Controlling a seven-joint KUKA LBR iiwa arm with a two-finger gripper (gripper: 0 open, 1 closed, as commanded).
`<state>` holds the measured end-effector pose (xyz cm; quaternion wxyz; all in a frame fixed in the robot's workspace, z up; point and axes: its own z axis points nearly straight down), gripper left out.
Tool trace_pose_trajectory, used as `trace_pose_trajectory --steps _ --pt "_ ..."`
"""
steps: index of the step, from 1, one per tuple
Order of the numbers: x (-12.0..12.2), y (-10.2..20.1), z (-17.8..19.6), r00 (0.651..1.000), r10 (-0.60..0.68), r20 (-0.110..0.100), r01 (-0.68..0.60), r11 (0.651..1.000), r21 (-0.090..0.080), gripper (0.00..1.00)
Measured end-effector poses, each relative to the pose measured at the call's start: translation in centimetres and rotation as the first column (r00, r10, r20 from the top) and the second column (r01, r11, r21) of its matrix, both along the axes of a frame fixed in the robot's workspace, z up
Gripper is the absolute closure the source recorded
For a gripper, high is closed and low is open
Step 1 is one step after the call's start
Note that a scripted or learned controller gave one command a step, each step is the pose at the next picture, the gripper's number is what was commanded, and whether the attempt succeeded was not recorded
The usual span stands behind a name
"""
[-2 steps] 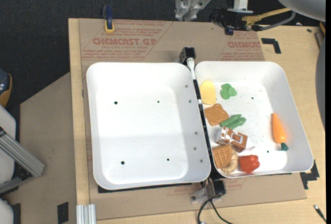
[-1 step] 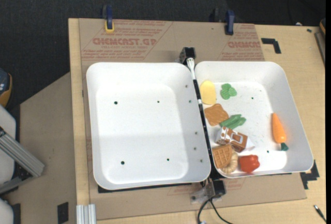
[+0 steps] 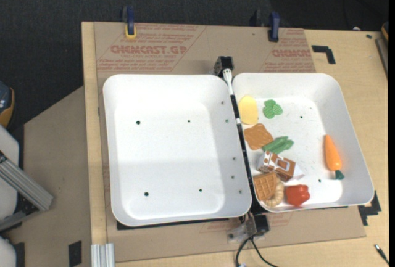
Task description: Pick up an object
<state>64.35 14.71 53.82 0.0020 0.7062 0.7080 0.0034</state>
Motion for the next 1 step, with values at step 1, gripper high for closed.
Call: trace_pose_trajectory --steps 1 --pt "-1.15 8.33 -11.64 1.000 0.006 -0.022 -0.006 1.000 -0.003 1.00"
